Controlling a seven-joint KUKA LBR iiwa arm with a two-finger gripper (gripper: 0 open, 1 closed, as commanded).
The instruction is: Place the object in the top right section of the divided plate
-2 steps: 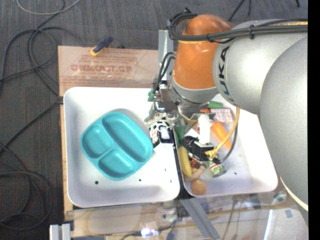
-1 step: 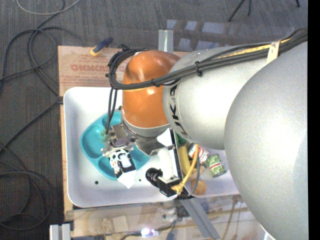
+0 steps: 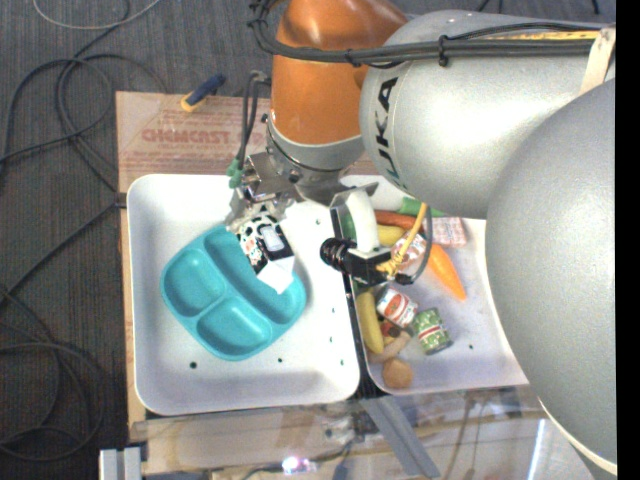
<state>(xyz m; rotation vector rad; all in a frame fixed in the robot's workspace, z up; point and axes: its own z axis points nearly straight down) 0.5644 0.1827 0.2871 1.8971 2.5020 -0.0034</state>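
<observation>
A teal divided plate (image 3: 225, 298) lies in the left white bin (image 3: 160, 368). My gripper (image 3: 252, 218) hangs over the plate's upper right corner, reaching down from the orange wrist. It is shut on the top end of a small white carton with black patches (image 3: 270, 258). The carton slants down to the right, with its lower end over the plate's top right section. Whether that end touches the plate I cannot tell.
The right bin (image 3: 480, 363) holds a banana (image 3: 370, 323), a carrot (image 3: 448, 271), a red-and-white can (image 3: 397, 308), a small green can (image 3: 432, 331) and a brown lump (image 3: 398, 373). A blue-and-yellow tool (image 3: 202, 91) lies on the cardboard behind the bins. Cables run across the floor at left.
</observation>
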